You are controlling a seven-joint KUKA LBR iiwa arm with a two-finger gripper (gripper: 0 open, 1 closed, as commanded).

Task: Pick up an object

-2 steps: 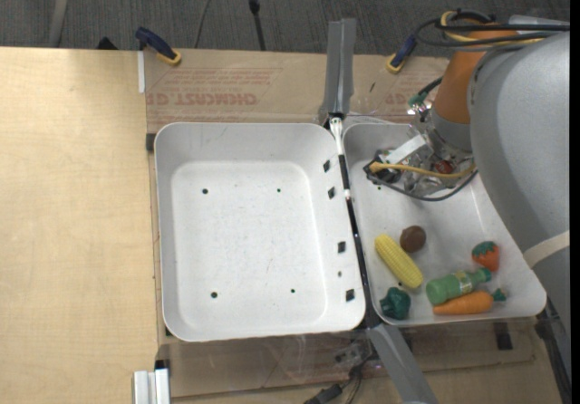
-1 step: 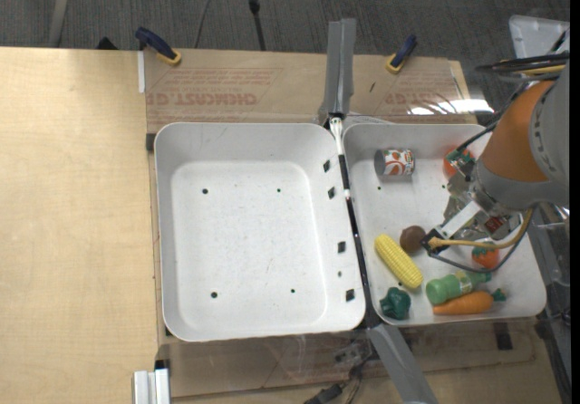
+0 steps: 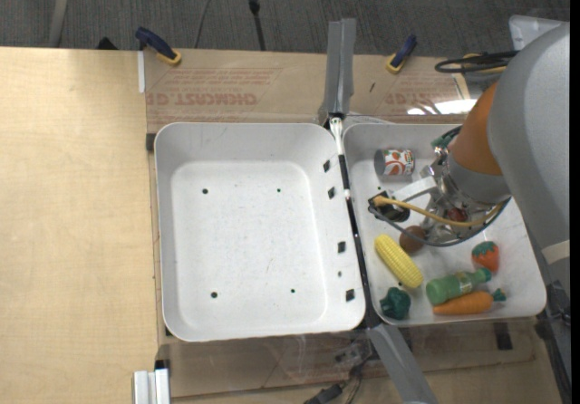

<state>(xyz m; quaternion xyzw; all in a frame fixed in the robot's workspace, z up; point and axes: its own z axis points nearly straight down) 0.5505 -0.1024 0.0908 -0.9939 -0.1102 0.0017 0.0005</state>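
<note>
1. All the toys lie in the right bin [image 3: 535,239], so the arm reaches there; the left bin [image 3: 181,212] takes no part.
2. The gripper [image 3: 433,223] hangs low above a brown object [image 3: 414,236], beside the corn [image 3: 399,261], likely its target.
3. Whether the pincer is spread or closed, I cannot tell.
4. The carrot [image 3: 464,303], green bottle [image 3: 458,285] and strawberry [image 3: 487,254] crowd the near wall.

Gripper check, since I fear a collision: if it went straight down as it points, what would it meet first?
Probably the small brown object beside the corn, just under the gripper, though depth is unclear.
</note>
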